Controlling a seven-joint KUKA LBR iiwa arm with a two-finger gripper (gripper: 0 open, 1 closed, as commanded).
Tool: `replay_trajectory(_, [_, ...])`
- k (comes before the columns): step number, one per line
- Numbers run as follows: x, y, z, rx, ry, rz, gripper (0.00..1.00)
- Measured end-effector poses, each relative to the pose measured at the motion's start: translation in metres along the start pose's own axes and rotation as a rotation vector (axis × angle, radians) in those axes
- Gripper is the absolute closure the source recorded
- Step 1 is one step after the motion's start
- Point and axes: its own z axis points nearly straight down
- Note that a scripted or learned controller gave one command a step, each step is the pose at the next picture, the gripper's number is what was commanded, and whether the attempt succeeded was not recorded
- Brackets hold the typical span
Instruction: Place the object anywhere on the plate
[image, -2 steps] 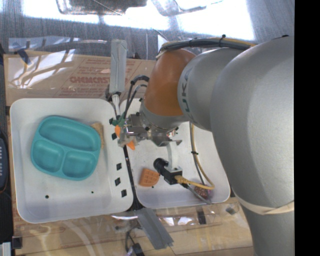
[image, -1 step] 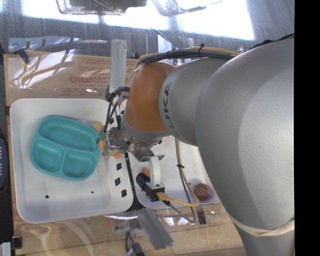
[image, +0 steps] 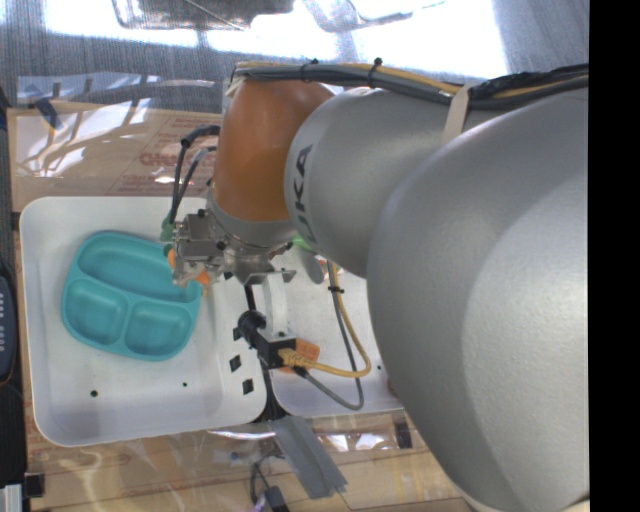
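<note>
**Camera view.** The counter (image: 90, 160) carries two shallow white bins side by side.

The left bin (image: 60, 400) contains one teal plate (image: 110, 265), lying flat in the bin's upper left portion. The plate is divided into three compartments: one long compartment along its upper side and two smaller compartments below it. Two small dark spots (image: 93, 392) mark the bin floor below the plate.

The right bin (image: 305, 395) is largely covered by the arm (image: 450, 250), which enters from the right. A strip of this bin's white floor shows near its lower rim.

The tool (image: 190, 268) is positioned over the plate's right rim, at the right end of the long compartment. A small orange piece (image: 176, 258) shows at the tool. Whether it is the thing to be placed or part of the tool cannot be determined. Whether the tool is spread or pressed together cannot be determined from this angle.
</note>
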Motion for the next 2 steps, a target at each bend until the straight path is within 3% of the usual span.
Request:
replay_trajectory(1, [-0.059,0.016,0.048,0.007,-0.004,0.005,1.0])
replay_trajectory(2, [-0.018,-0.033,0.082,0.006,-0.002,0.0,1.0])
